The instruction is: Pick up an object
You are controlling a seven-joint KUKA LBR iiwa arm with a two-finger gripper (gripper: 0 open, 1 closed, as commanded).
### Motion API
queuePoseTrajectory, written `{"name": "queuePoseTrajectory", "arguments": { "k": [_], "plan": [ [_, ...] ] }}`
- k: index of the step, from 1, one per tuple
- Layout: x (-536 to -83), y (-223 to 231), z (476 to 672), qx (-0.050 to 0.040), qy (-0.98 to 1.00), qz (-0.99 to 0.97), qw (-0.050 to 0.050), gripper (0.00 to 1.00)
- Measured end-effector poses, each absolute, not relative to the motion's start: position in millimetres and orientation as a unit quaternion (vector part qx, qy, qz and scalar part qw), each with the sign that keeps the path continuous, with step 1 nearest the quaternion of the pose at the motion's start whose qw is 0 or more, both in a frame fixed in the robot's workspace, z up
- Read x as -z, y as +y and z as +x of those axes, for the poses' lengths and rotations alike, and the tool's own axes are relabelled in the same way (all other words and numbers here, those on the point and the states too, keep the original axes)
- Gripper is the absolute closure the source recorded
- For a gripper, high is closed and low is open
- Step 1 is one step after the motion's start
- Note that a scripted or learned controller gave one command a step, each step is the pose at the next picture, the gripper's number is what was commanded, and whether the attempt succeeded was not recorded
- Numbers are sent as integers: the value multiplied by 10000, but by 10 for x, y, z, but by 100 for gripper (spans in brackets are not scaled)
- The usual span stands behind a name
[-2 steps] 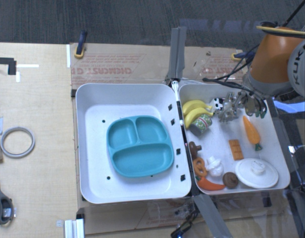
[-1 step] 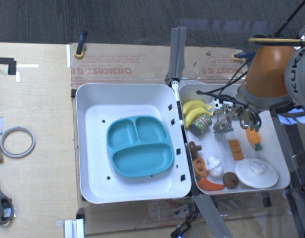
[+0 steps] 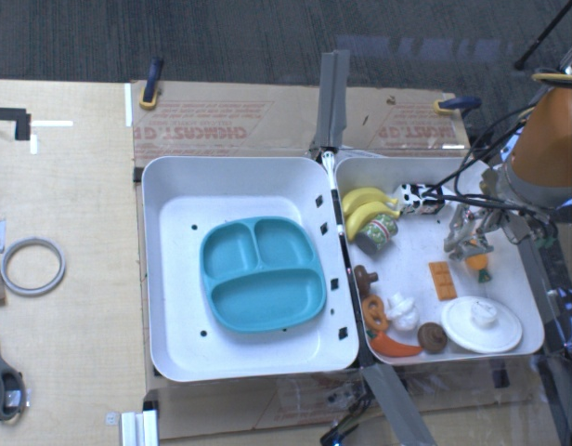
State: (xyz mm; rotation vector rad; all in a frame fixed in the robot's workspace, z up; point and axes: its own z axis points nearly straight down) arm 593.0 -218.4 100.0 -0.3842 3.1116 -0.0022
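My gripper [image 3: 465, 244] hangs over the right part of the right bin [image 3: 532, 291], reaching in from the right. Just below its tip lies a small orange and green toy [image 3: 478, 266]; whether it touches the gripper I cannot tell. Left of it lies a flat orange block [image 3: 442, 281]. Along the bin's left side are two yellow bananas [image 3: 364, 209], a green can [image 3: 378, 232] and a black-and-white cow toy [image 3: 415, 197]. A white round lid [image 3: 482, 323], a brown ball [image 3: 433, 336], a red-orange carrot [image 3: 395, 346], a white lump [image 3: 402, 310] and a brown pretzel [image 3: 374, 312] lie at the front.
The left bin [image 3: 165, 249] holds a blue divided plate [image 3: 264, 273]. A grey divider post [image 3: 331, 100] stands behind the seam between the bins. A tape ring [image 3: 29, 266] and scissors [image 3: 5, 390] lie on the bench at far left.
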Motion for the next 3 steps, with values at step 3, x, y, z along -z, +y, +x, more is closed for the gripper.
{"name": "queuePoseTrajectory", "arguments": {
  "k": [3],
  "plan": [
    [-931, -1938, 6305, 3, 9940, -1097, 31, 0]
  ]
}}
